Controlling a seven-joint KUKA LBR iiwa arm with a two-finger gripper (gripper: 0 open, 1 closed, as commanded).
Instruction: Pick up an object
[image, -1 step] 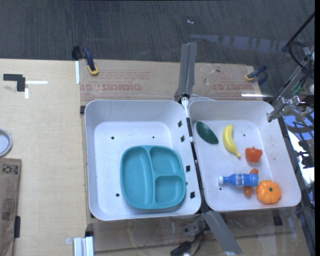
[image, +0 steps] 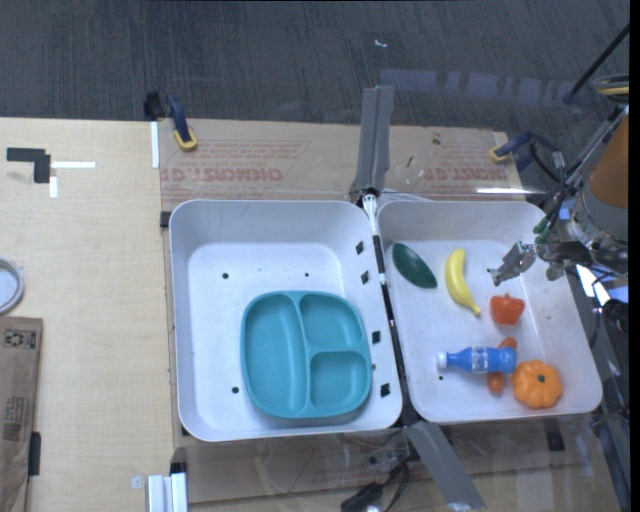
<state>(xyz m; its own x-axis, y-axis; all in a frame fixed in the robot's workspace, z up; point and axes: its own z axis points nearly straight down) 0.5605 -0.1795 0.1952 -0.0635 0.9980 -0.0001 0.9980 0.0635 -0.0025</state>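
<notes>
Orange and red things are lying just below the gripper; its fingers are parting slightly, holding nothing. The tomato is sitting closest, the banana to its left. Descending squarely over one would be wise. Cardboard lettering is reading upside-down, not legible

You get even, bright overhead light with soft shadows inside the white bins. Mild glare at the lower right. Focus soft overall; upper frame dim.
</notes>
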